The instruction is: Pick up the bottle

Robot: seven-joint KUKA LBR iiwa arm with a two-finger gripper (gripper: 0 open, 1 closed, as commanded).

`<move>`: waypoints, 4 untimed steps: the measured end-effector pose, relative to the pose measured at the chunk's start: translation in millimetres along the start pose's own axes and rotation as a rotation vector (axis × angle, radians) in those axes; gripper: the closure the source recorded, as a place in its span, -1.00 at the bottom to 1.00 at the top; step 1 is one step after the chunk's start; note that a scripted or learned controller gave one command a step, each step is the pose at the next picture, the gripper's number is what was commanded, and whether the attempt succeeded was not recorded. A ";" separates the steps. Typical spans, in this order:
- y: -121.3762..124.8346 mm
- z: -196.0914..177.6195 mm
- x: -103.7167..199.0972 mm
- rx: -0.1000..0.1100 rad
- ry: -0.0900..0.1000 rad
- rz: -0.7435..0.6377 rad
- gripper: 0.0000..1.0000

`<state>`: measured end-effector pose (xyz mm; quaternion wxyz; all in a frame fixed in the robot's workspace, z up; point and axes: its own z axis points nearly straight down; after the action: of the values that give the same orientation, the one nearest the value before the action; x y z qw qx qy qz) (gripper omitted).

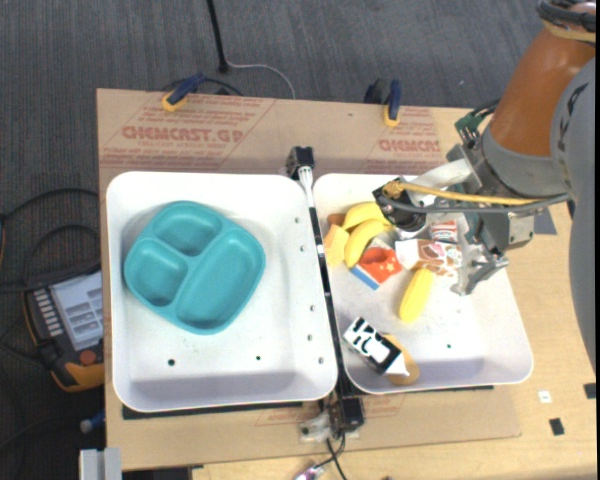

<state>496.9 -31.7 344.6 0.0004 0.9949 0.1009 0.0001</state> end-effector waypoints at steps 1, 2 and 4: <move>-44.9 104.7 -5.1 0.003 -0.004 -0.403 -1.00; 20.5 161.0 -19.0 0.002 -0.005 -0.193 -1.00; 144.1 133.1 -42.4 0.001 -0.002 -0.377 -1.00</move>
<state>484.4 -181.5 211.7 0.0002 0.9584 0.2855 -0.0010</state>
